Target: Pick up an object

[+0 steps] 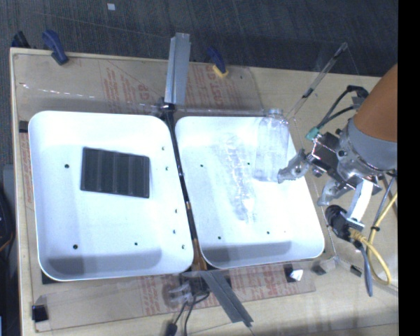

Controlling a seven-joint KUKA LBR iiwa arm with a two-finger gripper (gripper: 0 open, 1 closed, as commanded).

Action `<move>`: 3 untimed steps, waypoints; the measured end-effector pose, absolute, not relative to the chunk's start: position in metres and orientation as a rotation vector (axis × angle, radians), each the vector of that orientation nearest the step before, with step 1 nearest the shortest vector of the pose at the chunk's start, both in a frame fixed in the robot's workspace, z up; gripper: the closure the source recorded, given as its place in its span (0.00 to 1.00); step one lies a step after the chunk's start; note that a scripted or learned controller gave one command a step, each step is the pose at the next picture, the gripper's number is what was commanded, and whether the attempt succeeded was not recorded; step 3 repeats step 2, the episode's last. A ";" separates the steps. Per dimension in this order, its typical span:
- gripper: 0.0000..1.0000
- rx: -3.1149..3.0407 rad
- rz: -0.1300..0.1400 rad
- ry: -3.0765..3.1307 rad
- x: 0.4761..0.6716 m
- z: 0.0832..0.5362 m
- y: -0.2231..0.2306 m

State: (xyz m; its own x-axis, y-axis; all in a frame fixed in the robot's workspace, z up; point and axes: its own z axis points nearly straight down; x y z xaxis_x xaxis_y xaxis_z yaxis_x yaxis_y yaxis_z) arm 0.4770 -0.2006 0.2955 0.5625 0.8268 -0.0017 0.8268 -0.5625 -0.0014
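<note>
A metal bracket [220, 296] lies on the table [266, 75] at the near edge, below the seam between the two bins and down-left of the gripper [294, 168]. Just above it sits the front rim of the right bin [266, 250], a shallow white tray.

The gripper reaches in over the right rim of that bin, its silver tip pointing left toward a clear plastic bottle [269, 149]. The bottle lies in the upper right part of the right bin, just left of the gripper and touching or nearly touching its tip; whether the tip is open or closed, or has any hold on the bottle, cannot be told at this size. Further left and slightly below the gripper, a crumpled piece of clear plastic [239, 180] stretches down the middle of the same bin.

Well to the left of the gripper, in the left bin [49, 187], a flat dark ribbed rectangle [115, 172] lies alone. Behind the gripper, to its right, the grey wrist [367, 149] carries cables and a yellow hose [378, 219] that hangs below.
</note>
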 end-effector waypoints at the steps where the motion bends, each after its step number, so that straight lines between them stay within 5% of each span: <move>1: 0.00 -2.632 0.002 -1.714 0.477 0.325 -0.199; 3: 0.00 -2.680 0.003 -1.635 0.477 0.291 -0.178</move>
